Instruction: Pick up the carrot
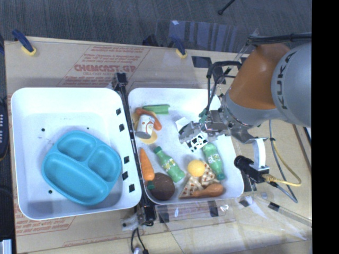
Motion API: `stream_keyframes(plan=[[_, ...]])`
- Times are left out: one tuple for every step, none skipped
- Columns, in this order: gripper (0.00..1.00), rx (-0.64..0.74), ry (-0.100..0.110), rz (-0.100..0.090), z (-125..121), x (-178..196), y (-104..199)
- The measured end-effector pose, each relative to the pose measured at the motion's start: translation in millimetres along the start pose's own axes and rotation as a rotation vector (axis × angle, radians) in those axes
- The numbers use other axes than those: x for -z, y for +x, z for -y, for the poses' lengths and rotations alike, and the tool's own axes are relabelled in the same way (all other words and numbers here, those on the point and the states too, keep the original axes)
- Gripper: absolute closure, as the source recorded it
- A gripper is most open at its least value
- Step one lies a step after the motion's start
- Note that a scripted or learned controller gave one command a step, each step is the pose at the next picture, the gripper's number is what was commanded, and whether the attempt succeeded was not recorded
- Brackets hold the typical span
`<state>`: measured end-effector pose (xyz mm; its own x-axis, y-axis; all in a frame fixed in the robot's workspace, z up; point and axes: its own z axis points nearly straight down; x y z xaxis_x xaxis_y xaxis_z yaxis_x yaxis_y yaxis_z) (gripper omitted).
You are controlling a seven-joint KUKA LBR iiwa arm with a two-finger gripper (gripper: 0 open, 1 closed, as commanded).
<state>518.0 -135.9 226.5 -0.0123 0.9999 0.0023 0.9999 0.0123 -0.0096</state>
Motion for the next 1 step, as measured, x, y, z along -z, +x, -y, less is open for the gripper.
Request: stream_keyframes(plan=[[0.00,0.274,0.003,-0.001,24.9,-89.7,-25.5]])
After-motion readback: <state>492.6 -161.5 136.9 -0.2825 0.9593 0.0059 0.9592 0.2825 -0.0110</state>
